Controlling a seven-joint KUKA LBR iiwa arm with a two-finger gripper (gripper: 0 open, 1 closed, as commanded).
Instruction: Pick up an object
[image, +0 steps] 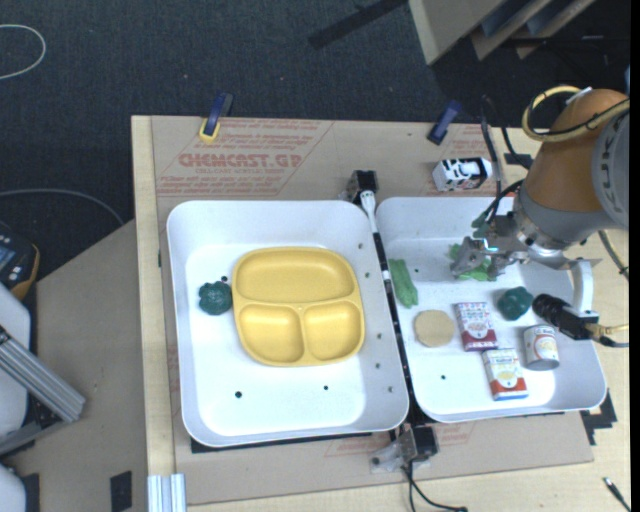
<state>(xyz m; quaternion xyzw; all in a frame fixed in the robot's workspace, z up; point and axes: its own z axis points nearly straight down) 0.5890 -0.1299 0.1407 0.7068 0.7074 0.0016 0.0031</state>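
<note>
The hand (478, 255) is seen low in the far half of the right bin (430, 215), with something green directly under it; whether anything is gripped cannot be told. The nearest loose target, a green strip (404, 282), lies just to the hand's left and slightly nearer the camera, its long axis running along the divider between the bins. Open white floor is left between strip and hand. A tan disc (434, 328), red packets (474, 324) and a small can (541, 346) are crowded on the near side.

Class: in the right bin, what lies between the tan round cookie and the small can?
In the camera view, two red-and-white packets lie between the cookie and the can.
</note>
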